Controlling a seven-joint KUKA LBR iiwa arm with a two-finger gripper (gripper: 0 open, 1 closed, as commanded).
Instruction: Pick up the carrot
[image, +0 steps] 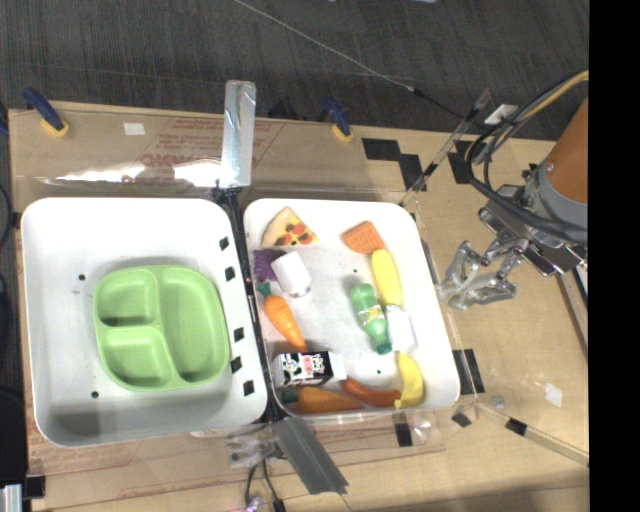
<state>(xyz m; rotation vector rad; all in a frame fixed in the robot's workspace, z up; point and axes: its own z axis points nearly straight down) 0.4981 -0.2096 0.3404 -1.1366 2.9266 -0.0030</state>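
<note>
The carrot (283, 319) is orange and tapered. It lies on the left side of the right bin (425, 270), just below a white cup (292, 272) and above a small milk carton (303, 367). My gripper (480, 283) hangs over the bench to the right of the right bin's rim, well apart from the carrot. Its fingers are spread and nothing is between them.
The right bin also holds a pizza slice (289, 230), an orange cracker (363, 238), a yellow corn cob (386, 276), a green bottle (369, 315), a banana (408, 378) and a hot dog (340, 398). A green divided plate (160, 327) sits in the left bin (60, 240).
</note>
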